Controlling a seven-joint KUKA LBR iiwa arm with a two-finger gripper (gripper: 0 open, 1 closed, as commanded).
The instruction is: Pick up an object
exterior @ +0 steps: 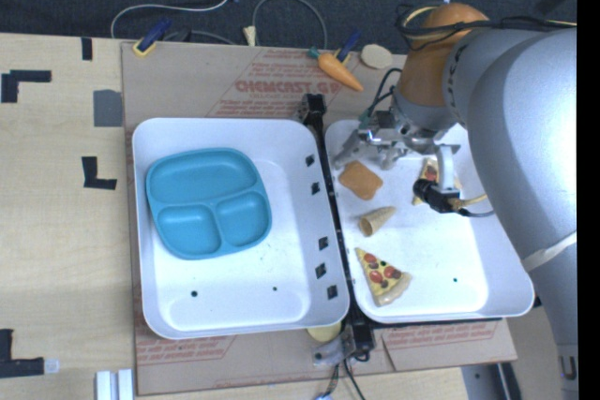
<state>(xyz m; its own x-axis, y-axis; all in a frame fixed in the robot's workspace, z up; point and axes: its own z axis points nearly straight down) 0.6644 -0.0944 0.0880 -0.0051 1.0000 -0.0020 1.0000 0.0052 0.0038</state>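
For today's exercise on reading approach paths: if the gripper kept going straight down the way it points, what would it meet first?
Most likely the brown bread-like piece just below the gripper in the right bin, though height above it is unclear.

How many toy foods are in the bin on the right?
3: a pizza slice near the front, a cone in the middle, a brown piece below the claw. The arm may hide more.

The arm's claw (367,143) hangs low over the right bin (469,281), just above a brown toast piece (360,180). An ice-cream cone (377,219) and pizza slice (382,276) lie nearby. The left bin (225,304) holds a blue divided plate (208,202). A carrot (338,71) rests on the counter (56,229) beyond.
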